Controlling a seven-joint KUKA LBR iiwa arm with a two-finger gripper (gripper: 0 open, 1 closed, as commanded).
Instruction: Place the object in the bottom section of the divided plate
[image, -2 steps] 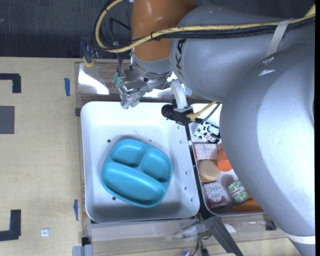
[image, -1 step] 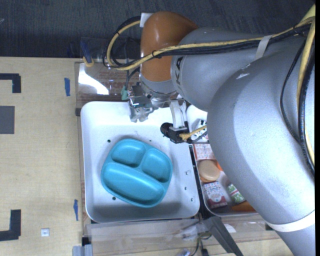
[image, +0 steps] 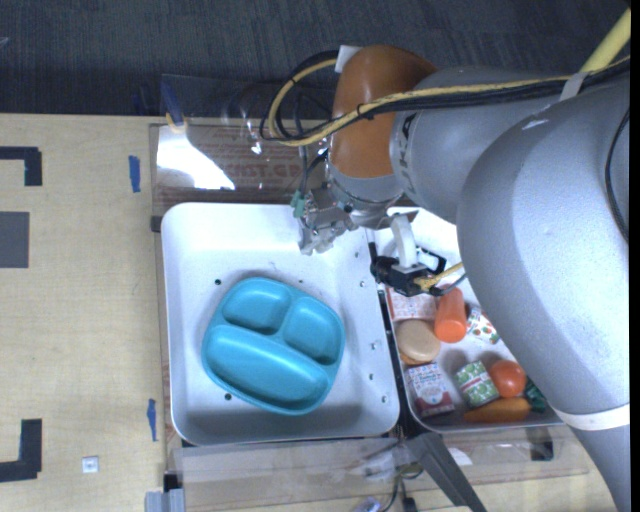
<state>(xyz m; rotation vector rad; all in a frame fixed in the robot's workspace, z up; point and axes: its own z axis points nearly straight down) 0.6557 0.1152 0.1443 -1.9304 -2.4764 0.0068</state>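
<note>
Nearest, the right bin (image: 560, 428) holds the food items: a carrot (image: 497, 408), a tomato (image: 508, 377) and a bun (image: 419, 342). Beside it, the blue divided plate (image: 272, 343) lies in the left bin (image: 190, 300). Farther back, the gripper (image: 318, 238) hovers over that bin's far edge; its grip cannot be told.

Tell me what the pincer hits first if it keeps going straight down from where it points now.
Probably the bare white floor of the left bin, near its top edge. The pincer hangs above and to the right of the blue plate, not over it. Depth is unclear from this slanted view.
</note>
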